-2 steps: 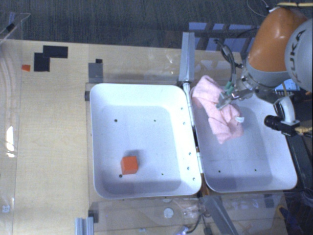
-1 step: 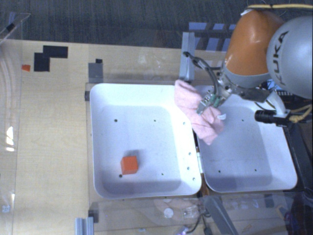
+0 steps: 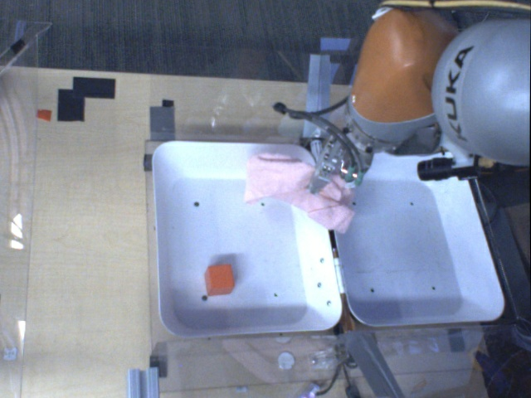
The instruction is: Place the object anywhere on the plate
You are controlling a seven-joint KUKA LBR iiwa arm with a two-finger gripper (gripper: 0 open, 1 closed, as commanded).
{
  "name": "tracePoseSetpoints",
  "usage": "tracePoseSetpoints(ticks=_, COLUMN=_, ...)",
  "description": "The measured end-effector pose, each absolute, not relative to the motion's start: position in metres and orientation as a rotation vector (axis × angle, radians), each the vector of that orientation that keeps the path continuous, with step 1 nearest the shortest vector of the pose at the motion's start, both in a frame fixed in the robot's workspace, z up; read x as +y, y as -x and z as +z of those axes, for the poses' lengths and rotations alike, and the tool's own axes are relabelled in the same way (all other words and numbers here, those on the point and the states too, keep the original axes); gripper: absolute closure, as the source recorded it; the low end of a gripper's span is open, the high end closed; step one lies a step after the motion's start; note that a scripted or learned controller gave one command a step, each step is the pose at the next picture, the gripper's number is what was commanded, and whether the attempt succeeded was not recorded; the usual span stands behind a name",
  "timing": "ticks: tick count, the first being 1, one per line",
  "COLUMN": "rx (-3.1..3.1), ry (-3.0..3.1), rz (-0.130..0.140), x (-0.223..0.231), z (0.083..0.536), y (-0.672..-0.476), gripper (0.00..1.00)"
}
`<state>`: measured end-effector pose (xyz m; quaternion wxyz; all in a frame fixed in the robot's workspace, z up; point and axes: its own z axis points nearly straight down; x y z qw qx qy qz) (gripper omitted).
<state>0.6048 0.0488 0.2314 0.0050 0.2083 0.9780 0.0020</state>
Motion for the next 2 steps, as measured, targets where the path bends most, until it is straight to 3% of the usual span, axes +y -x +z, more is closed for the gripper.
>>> tracePoseSetpoints(ticks=1, rx=3.129, ry=-0.029, rz=0.007, x=0.1007, z=0.2293, y=-0.6017, gripper=1.0)
tracePoseSetpoints(ticks=2, rx=3.129, ry=-0.029, rz=0.007, x=0.1005, z=0.2295, y=-0.6019, gripper=0.0)
